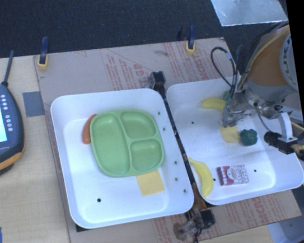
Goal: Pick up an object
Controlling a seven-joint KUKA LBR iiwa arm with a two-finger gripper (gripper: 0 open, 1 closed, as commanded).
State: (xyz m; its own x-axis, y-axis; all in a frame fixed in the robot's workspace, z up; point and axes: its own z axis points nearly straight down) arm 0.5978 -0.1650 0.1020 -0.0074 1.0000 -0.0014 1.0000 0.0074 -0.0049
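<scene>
Gripper is parked low in the right bin, right over a yellow piece beside a green toy. Finger state can't be told. Crowding there could easily cause a missed grab.

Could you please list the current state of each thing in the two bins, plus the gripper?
Green divided tray: flat, left bin.
Yellow slice: flat, partly under the tray.
Banana: lying, right bin.
Small red packet: flat.
Dark green object: resting loose.
Gripper: low in right bin.
</scene>
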